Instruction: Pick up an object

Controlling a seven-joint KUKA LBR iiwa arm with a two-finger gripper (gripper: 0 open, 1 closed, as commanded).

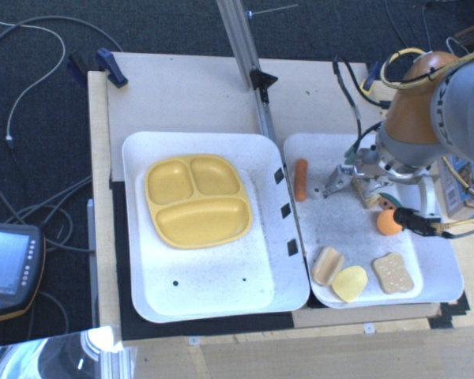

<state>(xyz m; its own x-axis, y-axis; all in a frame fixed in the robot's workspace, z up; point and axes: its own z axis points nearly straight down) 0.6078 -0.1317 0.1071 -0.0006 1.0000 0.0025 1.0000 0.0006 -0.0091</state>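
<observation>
My gripper [346, 180] hangs low over the upper middle of the right bin [332, 229], on the grey arm coming in from the right. An orange sausage-shaped piece [300, 179] lies just left of it, near the bin's left wall. A small tan block [370, 197] sits right under the gripper's right side, partly hidden. An orange ball [389, 222] rests further right. Along the bin's front lie a tan bread roll [326, 264], a yellow rounded piece [349, 283] and a square cracker [393, 273]. I see nothing held.
The left bin [213, 290] bears a yellow divided plate [197, 200]. A metal post [245, 46] rises slanting behind the bins. Black clips [285, 210] line the wall between the bins. Cables [426, 223] trail by the arm at the right.
</observation>
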